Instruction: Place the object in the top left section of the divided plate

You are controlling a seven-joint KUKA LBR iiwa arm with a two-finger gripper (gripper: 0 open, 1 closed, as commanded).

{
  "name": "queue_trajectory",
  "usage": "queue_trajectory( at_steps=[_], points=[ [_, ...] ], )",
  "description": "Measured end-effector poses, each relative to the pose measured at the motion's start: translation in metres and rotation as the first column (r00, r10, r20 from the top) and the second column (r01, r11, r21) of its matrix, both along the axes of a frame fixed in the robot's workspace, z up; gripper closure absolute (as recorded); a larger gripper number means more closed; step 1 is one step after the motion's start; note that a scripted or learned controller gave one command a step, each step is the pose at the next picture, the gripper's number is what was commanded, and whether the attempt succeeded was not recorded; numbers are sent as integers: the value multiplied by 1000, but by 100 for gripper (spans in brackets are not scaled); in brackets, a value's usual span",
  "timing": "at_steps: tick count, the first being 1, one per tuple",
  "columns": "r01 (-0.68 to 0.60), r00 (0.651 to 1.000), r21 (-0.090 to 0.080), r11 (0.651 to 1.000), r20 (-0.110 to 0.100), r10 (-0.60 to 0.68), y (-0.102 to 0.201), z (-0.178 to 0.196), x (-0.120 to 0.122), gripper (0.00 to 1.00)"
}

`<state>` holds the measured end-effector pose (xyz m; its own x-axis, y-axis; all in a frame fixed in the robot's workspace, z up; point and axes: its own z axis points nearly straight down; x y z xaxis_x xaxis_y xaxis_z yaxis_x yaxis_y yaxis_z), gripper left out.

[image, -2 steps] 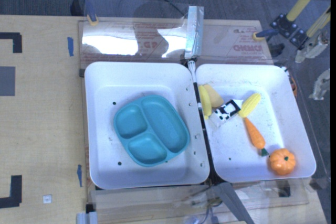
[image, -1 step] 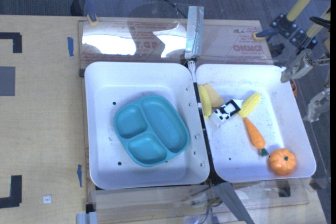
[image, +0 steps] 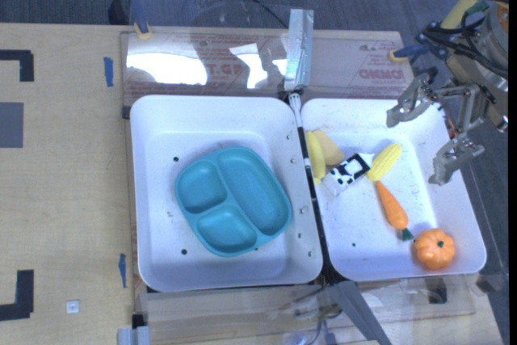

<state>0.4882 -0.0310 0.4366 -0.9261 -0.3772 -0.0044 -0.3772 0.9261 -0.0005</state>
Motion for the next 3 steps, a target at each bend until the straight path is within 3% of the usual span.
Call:
queue_trajectory(
  at_steps=[1,2,3],
  points=[
    [-169,986,-1,986,1,169,36,0,1,0],
    [-166,986,-1,986,12,166,36,12,3,100],
    [-173,985,-1,985,0,173,-5,-1,8,100]
  ],
)
